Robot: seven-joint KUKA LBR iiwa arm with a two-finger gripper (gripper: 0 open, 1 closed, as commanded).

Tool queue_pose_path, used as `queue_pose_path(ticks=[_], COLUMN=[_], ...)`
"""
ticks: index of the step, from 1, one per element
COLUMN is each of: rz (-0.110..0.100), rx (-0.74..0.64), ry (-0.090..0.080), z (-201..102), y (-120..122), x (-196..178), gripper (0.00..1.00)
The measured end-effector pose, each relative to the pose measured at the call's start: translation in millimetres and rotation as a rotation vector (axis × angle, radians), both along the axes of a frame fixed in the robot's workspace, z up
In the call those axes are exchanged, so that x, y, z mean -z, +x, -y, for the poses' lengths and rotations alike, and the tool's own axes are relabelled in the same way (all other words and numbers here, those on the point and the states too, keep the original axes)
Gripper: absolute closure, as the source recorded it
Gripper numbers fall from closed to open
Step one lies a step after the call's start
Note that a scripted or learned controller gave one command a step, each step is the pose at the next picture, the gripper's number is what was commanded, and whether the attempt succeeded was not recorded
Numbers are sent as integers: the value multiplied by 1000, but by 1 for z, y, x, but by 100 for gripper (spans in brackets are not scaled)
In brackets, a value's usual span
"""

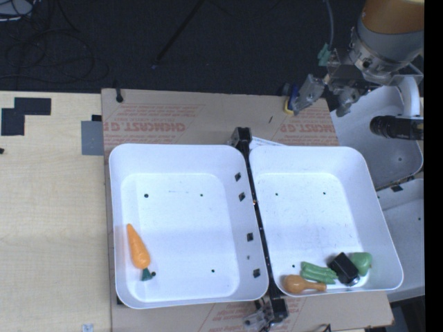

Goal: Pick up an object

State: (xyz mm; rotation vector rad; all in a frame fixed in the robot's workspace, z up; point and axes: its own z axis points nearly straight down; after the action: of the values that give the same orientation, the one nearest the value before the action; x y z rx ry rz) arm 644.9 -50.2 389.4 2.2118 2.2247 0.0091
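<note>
My gripper [321,105] hangs high above the cardboard behind the right bin [377,206], at the upper right of the camera view. Its fingers stand apart, open, with nothing between them. An orange toy carrot [137,246] with a small green top lies in the left bin [118,185], near its front left corner. Bunched in the right bin's front right corner are a green pea pod [318,273], a black block [344,268], a green rounded piece [361,260] and a tan gourd-shaped toy [302,284]. All of them lie far below and in front of the gripper.
A black divider strip [250,213] with clips runs between the two bins. Both bins sit on a cardboard sheet [180,120] on a pale wooden bench [48,206]. A white robot base [405,133] stands right of the right bin.
</note>
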Motion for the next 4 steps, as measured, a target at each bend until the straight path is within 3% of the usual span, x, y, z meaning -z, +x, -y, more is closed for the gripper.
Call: queue_pose_path(ticks=[1, 2, 3, 4], rz=[-11, -14, -11, -9], rx=[-1, 13, 10, 9], ry=[-3, -3, -2, 0], z=[2, 78, 121, 111], y=[-1, -28, -67, -111], x=[-3, 25, 21, 2], gripper=[100, 100, 100, 100])
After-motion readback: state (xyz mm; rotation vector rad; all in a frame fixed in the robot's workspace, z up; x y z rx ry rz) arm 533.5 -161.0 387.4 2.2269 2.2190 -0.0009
